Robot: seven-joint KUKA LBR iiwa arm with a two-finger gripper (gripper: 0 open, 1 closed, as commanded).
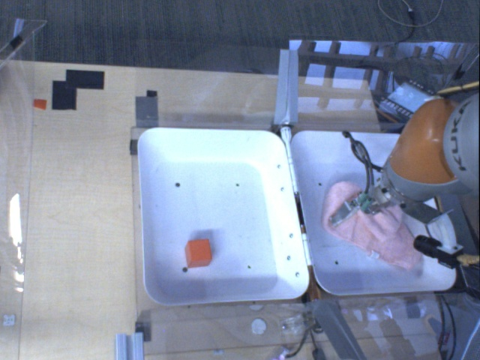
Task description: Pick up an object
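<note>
A crumpled pink cloth (pixel 371 227) lies in the right bin (pixel 322 268), toward its front right. My gripper (pixel 358 207) reaches in from the right and is down at the cloth's upper left part, touching or just above it. A small orange cube (pixel 199 253) sits in the left bin (pixel 157 201), near its front left.
The arm's orange band (pixel 424 148) and grey wrist hang over the right bin's far right side. A metal divider (pixel 296 201) runs between the bins. Black and orange markers (pixel 71 88) lie on the wooden bench at the far left.
</note>
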